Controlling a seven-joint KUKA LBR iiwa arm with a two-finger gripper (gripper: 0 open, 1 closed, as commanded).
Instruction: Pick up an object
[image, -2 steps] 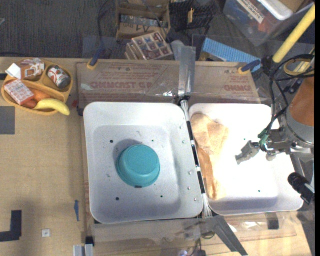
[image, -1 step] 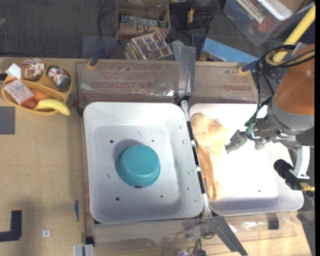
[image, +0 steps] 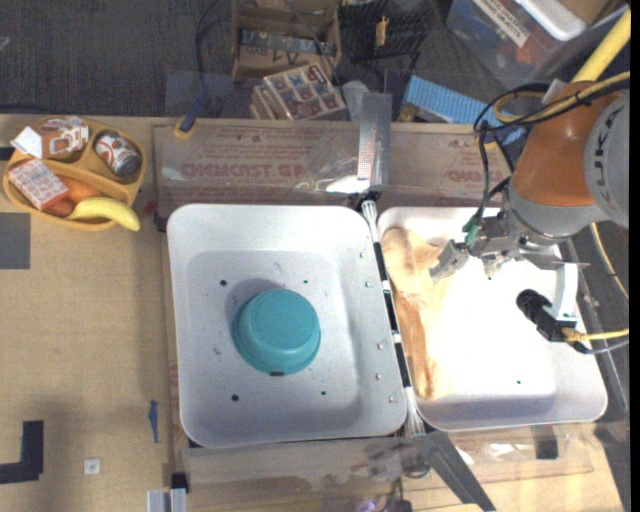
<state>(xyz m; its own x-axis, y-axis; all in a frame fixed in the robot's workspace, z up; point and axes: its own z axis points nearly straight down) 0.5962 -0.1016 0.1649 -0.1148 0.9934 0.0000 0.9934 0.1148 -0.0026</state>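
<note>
An upturned teal bowl (image: 278, 331) sits in the middle of the left white bin (image: 200, 250). A limp tan cloth-like object (image: 408, 290) lies along the left wall of the right bin (image: 520, 395), running from the far corner toward the front. My gripper (image: 467, 262) hangs over the far part of the right bin, just right of the tan object's upper end. Its two fingers are spread, open, with nothing between them. The grey arm with its orange band (image: 558, 150) reaches in from the upper right.
A black connector with a yellow cable (image: 543, 315) hangs off the arm over the right bin. A yellow tray (image: 70, 175) holding a banana and cans stands at the far left. A cardboard box (image: 270, 170) lines the back of the bins.
</note>
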